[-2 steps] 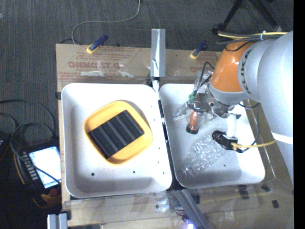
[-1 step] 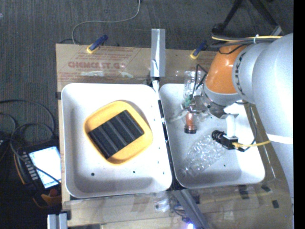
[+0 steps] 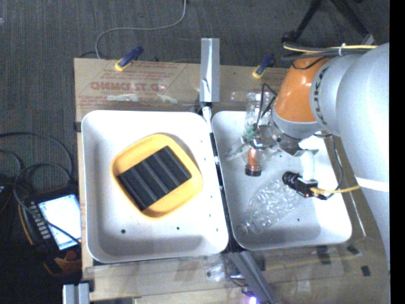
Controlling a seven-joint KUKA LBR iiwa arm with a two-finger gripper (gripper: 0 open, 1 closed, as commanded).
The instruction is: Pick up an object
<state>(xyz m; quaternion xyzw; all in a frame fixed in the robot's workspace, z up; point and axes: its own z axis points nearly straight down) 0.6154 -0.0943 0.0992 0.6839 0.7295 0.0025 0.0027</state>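
Gripper (image 3: 254,145) low over the right bin's (image 3: 329,230) back-left corner, above a copper-capped piece (image 3: 253,163); grip state unreadable. Nothing visibly lifted — the pick looks unfinished.

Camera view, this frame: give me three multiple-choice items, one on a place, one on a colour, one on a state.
1. Where does the yellow tray with the black ribbed insert lie?
A. left bin
B. right bin
C. on the cardboard

2. What colour is the band above the arm's wrist?
A. blue
B. orange
C. green

3. How does the clear plastic bottle sit?
A. upright
B. on its side
C. hanging from the rim

Answers: 1 A, the yellow tray rests on the left bin floor. 2 B, the band is orange. 3 B, the clear plastic bottle lies flat in the right bin.
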